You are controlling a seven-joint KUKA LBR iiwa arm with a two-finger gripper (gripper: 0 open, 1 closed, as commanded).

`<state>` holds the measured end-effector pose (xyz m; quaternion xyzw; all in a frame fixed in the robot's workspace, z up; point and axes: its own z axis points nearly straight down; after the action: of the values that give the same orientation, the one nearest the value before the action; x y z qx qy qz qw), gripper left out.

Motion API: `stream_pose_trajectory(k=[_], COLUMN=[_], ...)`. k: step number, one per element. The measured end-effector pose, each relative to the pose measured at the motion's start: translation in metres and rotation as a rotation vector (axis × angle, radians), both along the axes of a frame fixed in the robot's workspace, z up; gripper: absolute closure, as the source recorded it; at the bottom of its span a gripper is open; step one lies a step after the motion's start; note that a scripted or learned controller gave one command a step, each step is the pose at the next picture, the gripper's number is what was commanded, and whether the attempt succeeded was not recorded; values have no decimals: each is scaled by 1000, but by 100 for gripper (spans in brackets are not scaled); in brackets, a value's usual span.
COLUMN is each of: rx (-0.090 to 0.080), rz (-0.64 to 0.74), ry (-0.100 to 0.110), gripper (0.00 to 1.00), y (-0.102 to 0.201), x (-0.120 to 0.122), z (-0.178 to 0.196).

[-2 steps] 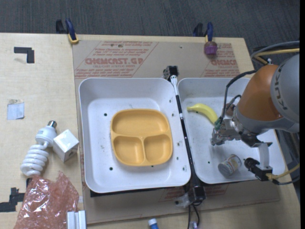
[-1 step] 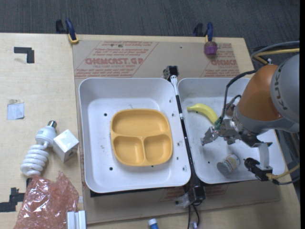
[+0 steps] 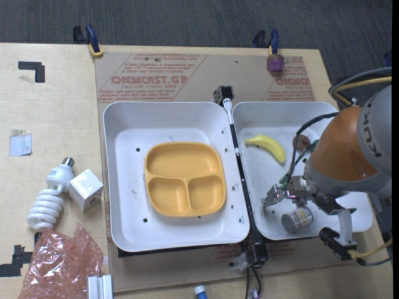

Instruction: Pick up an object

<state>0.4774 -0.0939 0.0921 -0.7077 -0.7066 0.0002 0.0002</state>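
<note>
Pick not done yet. Tool (image 3: 272, 199) low in the right bin (image 3: 312, 114), near side, reaching in from the right under the orange wrist band. Can't tell if spread or pressed together — too small and cluttered at the tip. Nothing visibly between the tips, so no hold claimed.

Candidates in right bin:
- 1 banana (image 3: 267, 147), far-left part of the bin, lying flat, well apart from the tool.
- 1 small metal can (image 3: 297, 219), on its side at the near edge, just beside the tool, to its right and nearer.
- 1 small brownish item (image 3: 302, 142) right of the banana, half hidden by the arm; can't identify.

Left bin (image 3: 118, 185): 1 yellow divided tray (image 3: 185, 178), three compartments, roughly centred. Untouched by the look of it.

Off-bin on the counter (image 3: 56, 114), left side: 1 spiral bulb (image 3: 48, 202), 1 white cube (image 3: 86, 189) touching it, 1 crumpled pink plastic bag (image 3: 62, 263) at the near-left corner. 1 purple item (image 3: 275, 62) at the far edge by a clamp.

Status, judged: approach phase, probably aimed at the can given closeness. Left to do: close on something, lift clear of the bin. Rolling can on its side = likely slip risk.
</note>
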Motion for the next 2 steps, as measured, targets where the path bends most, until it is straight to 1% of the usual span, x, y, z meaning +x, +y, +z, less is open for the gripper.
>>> stream_pose_trajectory(k=[1,2], rx=[-1,-1], rz=[-2,4], ry=[-3,-1], gripper=[100,100], y=[0,57], x=[1,98], z=[10,100])
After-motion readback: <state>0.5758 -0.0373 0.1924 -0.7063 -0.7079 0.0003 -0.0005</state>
